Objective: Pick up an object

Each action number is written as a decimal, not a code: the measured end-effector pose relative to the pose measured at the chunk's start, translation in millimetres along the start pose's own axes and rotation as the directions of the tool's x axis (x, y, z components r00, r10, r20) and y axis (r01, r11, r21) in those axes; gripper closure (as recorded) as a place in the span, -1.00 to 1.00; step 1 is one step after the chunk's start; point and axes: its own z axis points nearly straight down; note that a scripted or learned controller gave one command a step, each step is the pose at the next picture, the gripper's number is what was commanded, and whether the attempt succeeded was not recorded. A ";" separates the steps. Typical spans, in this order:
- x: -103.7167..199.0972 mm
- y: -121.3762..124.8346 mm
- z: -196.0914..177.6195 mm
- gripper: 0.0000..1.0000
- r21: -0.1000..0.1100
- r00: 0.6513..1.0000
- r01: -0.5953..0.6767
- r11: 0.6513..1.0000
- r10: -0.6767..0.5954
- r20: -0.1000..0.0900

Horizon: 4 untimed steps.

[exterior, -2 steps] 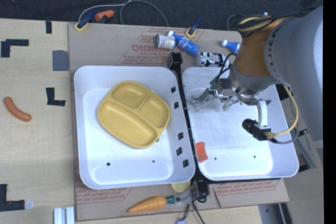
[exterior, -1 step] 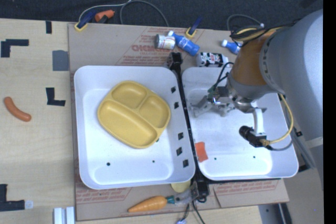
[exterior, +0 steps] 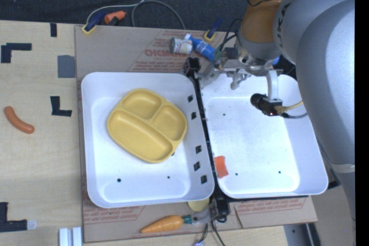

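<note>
A yellow divided plate (exterior: 148, 124) lies in the left bin (exterior: 95, 181). A small orange-red block (exterior: 220, 166) rests on the floor of the right bin (exterior: 300, 181), against its left wall. My gripper (exterior: 252, 86) hangs over the far end of the right bin, well beyond the block. Its two silver fingers (exterior: 234, 81) stand apart with nothing between them. The grey arm with its orange band (exterior: 271, 3) comes in from the upper right.
An orange carrot (exterior: 163, 224) lies on the cardboard in front of the bins. A sausage toy (exterior: 19, 120) sits on the bench at far left. Clamps (exterior: 196, 46) and cables crowd the bins' far edge.
</note>
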 end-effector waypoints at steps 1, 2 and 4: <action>22.8 -88.8 6.8 -1.00 0.020 1.000 -0.008 1.000 0.008 0.000; -19.2 -149.3 5.9 -1.00 0.018 1.000 -0.014 1.000 0.014 0.003; -58.8 -37.5 104.9 -1.00 0.007 1.000 -0.004 1.000 0.004 0.004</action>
